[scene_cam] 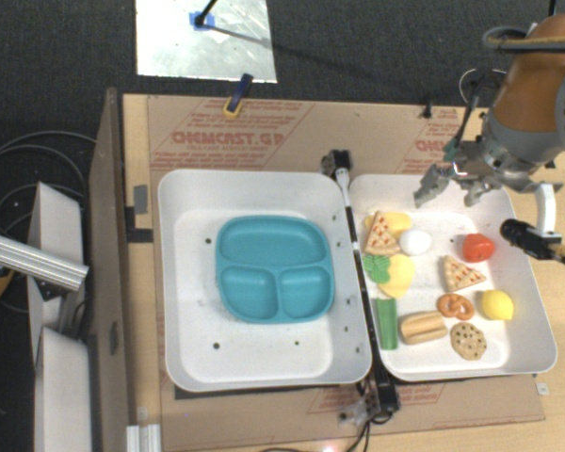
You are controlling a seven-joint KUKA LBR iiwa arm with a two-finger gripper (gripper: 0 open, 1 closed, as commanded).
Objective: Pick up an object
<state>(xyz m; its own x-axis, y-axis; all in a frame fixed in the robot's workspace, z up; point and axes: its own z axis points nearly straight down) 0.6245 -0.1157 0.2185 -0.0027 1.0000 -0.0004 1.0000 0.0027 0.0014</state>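
Observation:
The right bin [537, 347] holds several toy foods: a pizza slice [380, 233], a white egg [415, 243], a red tomato [477, 248], a second pizza wedge [461, 275], a pretzel [454, 305], a lemon [496, 304], a bread roll [423, 327], a cookie [468, 340], a green stick [386, 323] and a green-and-yellow piece [392, 271]. My gripper [449, 186] hangs over the bin's far edge, above and behind the egg and tomato. Its fingers [427, 187] are spread, with nothing between them.
The left bin [193, 347] holds a blue sectioned tray [274, 267]. A black divider [353, 252] runs between the two bins. Cardboard lies under both bins. A silver sheet [204, 26] lies beyond the bench at the back; cables and a metal bar sit at the left.

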